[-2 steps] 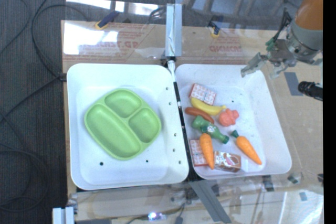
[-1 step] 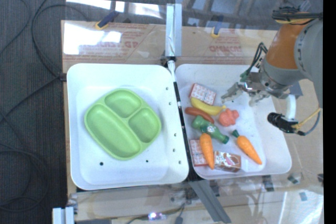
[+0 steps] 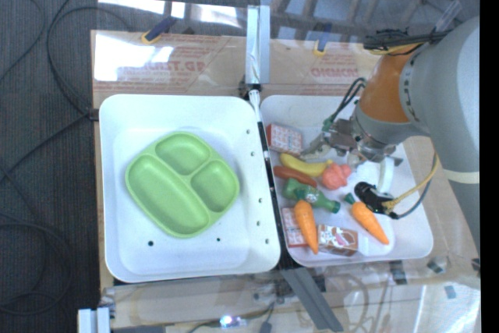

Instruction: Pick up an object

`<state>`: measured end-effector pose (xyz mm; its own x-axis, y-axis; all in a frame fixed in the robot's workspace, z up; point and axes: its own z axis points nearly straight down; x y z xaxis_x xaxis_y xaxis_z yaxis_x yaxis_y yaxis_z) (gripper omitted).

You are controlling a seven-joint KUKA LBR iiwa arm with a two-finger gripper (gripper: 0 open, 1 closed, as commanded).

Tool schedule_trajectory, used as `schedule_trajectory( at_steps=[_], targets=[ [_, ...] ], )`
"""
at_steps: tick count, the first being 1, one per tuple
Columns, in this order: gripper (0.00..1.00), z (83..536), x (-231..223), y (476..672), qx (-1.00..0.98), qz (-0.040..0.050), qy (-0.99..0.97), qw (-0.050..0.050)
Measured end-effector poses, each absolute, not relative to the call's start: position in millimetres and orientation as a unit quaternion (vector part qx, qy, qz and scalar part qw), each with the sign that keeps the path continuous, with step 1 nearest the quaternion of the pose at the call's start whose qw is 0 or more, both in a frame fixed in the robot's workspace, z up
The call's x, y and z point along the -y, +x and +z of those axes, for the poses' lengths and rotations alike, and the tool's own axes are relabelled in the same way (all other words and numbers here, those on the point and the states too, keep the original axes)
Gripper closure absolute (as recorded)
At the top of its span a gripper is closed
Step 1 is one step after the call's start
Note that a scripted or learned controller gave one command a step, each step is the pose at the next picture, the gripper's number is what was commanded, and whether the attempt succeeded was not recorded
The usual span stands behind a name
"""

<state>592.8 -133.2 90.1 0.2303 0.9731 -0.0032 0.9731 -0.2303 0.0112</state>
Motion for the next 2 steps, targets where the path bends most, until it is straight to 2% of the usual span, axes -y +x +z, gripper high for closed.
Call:
schedule_trajectory(
  at_steps=[1,2],
  targets=[
    [0.0,90,132,600.0,-0.647,0.0,0.763,0.005],
    [0.0,90,151,563.8,-0.651,0.0037,0.759,0.007]
  ],
)
